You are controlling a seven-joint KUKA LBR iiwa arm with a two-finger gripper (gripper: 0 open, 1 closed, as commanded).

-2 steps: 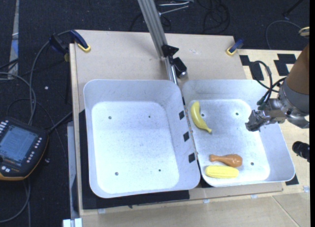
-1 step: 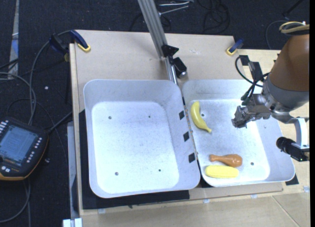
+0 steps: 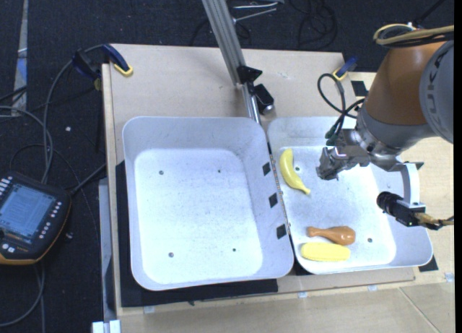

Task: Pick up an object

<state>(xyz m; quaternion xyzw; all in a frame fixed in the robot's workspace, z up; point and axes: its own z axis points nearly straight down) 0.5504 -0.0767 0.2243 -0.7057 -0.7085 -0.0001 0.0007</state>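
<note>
In the right bin (image 3: 382, 252) lie three objects. A yellow banana (image 3: 291, 171) rests near the bin's left wall. A brown drumstick-shaped toy (image 3: 333, 235) lies near the front, and a yellow oblong piece (image 3: 325, 252) sits just in front of it. My gripper (image 3: 328, 167) hangs over the middle of the right bin, to the right of the banana and a little apart from it. Nothing shows between its fingers.
The left bin (image 3: 144, 144) stands beside the right one, their walls meeting at the middle. A slanted metal pole (image 3: 229, 35) with a clamp rises behind the bins. A teach pendant (image 3: 25, 216) lies off the bench at the left.
</note>
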